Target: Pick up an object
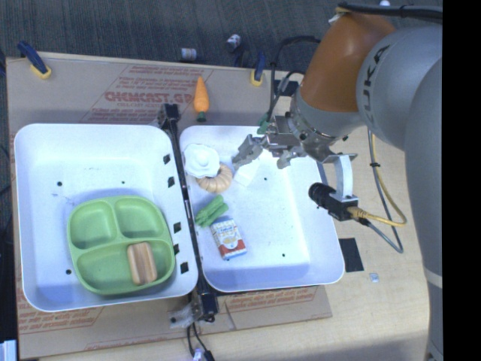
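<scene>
Camera view: the pincer [264,152] hangs over the right bin [301,239], its fingers spread and holding nothing. Just to its left lie a white ball [200,157] and a croissant [216,179]; below-left of it lie a green pod [211,210] and a small carton [228,238].

Lying in the right bin [301,232], clustered along its left wall: white round lump [201,158] at the upper left corner, touching a tan croissant [216,180] curled just below it. Below that, green pod [210,210], tilted diagonally. Lower still, small carton [228,238], orange and white, flat on its side, near the left wall, toward the bottom edge.
</scene>
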Robot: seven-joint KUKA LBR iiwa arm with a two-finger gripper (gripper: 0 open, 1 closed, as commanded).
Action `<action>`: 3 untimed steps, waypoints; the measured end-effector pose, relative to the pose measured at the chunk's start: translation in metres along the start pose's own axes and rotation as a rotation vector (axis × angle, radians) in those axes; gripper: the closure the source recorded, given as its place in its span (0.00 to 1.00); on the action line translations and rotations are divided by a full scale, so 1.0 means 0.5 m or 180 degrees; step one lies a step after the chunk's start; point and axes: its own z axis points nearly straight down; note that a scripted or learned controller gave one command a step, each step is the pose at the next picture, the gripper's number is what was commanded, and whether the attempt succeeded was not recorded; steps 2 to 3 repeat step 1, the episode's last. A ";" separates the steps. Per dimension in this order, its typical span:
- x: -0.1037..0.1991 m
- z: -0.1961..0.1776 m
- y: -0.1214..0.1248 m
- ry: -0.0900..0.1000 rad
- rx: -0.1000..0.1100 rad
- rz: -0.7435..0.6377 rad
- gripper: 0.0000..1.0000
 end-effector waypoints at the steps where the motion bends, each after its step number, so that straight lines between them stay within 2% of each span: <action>1: 0.170 -0.001 -0.127 0.0004 0.0008 -0.0012 0.00; 3: 0.170 -0.001 -0.127 0.0004 0.0008 -0.0012 0.00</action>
